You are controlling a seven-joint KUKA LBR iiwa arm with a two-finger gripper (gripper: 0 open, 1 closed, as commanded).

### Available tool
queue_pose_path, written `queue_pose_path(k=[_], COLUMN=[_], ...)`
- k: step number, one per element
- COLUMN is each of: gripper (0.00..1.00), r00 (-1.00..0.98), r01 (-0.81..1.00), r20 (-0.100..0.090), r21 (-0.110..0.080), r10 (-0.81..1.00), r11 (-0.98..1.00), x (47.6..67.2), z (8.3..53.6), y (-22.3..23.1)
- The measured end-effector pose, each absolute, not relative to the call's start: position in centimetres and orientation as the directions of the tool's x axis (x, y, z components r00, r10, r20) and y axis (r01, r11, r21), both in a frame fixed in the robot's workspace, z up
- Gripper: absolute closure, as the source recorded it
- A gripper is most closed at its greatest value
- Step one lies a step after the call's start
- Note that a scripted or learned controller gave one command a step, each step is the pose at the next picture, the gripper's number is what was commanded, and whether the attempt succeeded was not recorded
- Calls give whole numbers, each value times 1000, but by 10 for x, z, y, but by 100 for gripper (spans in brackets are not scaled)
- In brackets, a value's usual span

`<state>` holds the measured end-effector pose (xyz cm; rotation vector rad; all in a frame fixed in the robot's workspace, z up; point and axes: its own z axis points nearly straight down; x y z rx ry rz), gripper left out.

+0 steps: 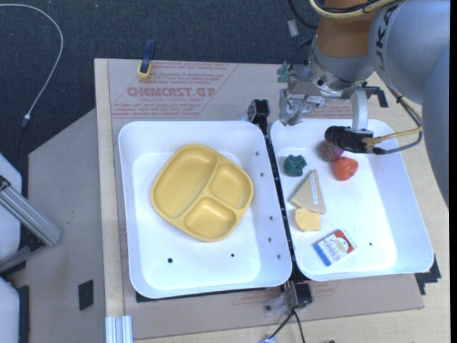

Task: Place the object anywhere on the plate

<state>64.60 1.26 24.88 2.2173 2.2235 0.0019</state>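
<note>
Overhead, a yellow divided plate (203,191) sits in the left bin (136,191). Right bin (400,213) holds a green object (294,164), red object (345,168), wedge (308,193), yellow piece (308,220) and packet (334,246). The gripper (293,113) hovers at its far edge; its opening cannot be made out.

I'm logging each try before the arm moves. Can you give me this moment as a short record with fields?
left bin: yellow plate with three sections
right bin: green piece, red ball, brown lump, wedge, yellow block, small packet
gripper: above the right bin's far left corner, nothing seen in it
on plate: nothing yet
</note>
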Motion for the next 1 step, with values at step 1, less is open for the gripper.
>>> queue_pose_path(k=[1], gripper=[100], r00=[-4], r01=[1000], r20=[1], r21=[2], r10=[1000], r11=[4], x=[655], z=[245], y=[60])
